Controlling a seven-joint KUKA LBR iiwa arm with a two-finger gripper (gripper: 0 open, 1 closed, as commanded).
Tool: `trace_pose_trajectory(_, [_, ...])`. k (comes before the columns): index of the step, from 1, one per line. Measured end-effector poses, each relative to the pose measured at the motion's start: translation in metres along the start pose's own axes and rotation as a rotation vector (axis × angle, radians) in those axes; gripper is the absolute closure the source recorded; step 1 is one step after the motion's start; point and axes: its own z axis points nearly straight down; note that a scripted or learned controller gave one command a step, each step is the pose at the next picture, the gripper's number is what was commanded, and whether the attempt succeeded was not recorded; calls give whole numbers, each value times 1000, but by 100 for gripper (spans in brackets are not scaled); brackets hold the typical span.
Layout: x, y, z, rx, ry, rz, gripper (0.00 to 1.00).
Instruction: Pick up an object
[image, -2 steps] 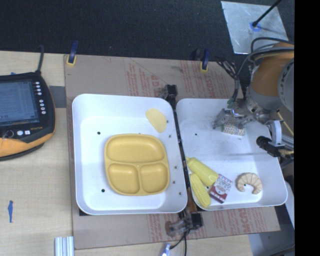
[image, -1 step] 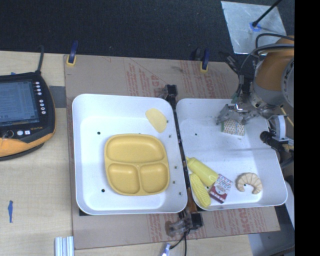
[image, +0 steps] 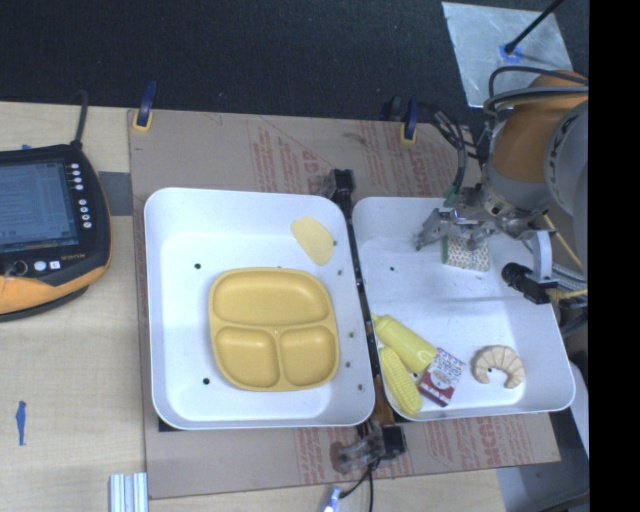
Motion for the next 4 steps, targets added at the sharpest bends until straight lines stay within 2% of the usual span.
trace_pose_trajectory(1, [-52, 0, -84, -4, -1, 3, 0])
trace_pose_trajectory(2, [-52, -112, -2, 2, 1, 2, 0])
trace_pose_trajectory(3, [-17, -14, 17, -2, 0, 0, 0])
trace_pose_trajectory(4, [2, 0, 17, -3, 0, 1, 0])
